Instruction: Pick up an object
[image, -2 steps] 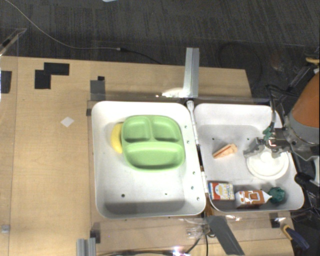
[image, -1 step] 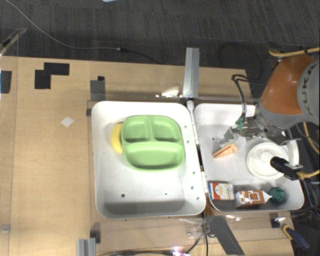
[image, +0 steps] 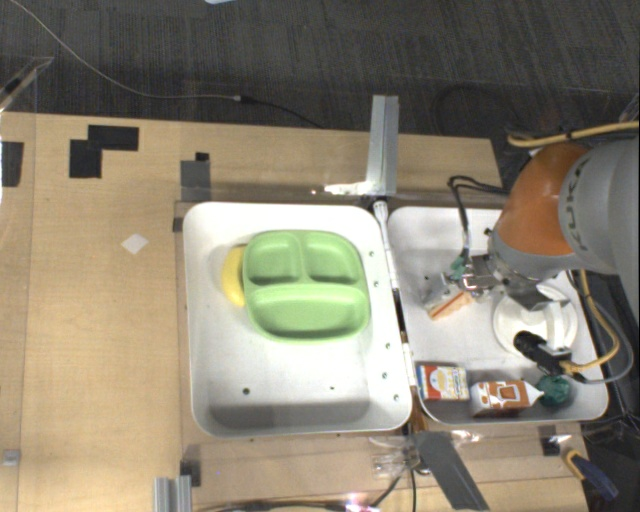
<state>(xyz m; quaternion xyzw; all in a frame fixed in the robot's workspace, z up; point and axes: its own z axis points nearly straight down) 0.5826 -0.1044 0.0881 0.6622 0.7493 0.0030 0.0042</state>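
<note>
Whether my gripper (image: 462, 278) is open, I cannot tell; orange block (image: 449, 305) lies just below it, arm bent low over right bin (image: 420, 235).

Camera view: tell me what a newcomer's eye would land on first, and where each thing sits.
The green divided tray stands out first, lying in the left bin with a yellow object peeking out at its left edge. Next comes the arm's orange band, over the right bin. Along that bin's near wall lie two small cartons.
</note>
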